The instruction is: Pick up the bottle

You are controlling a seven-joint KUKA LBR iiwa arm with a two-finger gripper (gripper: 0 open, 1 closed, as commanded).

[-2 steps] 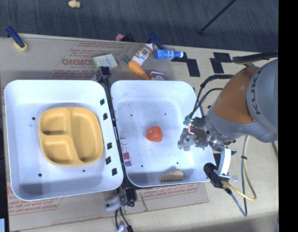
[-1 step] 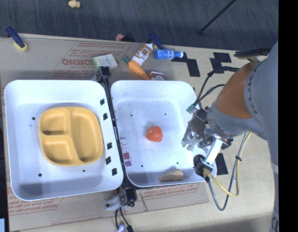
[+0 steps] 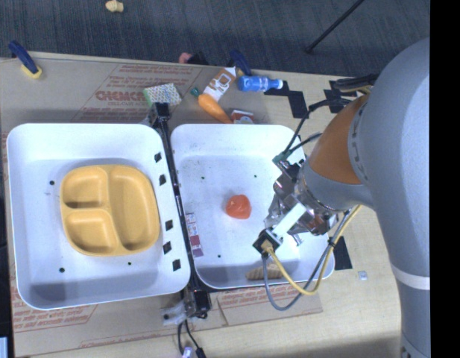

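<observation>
A small blue bottle (image 3: 256, 84) lies on its side on the bench behind the right bin (image 3: 215, 144). Next to it lies a white and orange bottle (image 3: 218, 86). Both are outside the bins. My gripper (image 3: 283, 209) hangs low over the right side of the right bin, mostly hidden under the grey wrist. A round red-orange thing (image 3: 238, 206) sits on the bin floor just left of the gripper, apart from it.
The left bin (image 3: 28, 148) holds a yellow divided plate (image 3: 109, 209). An orange carrot-like piece (image 3: 213, 108) and a green patterned pad (image 3: 162, 93) lie behind the bins. A thin tan piece (image 3: 256, 275) rests by the right bin's front wall.
</observation>
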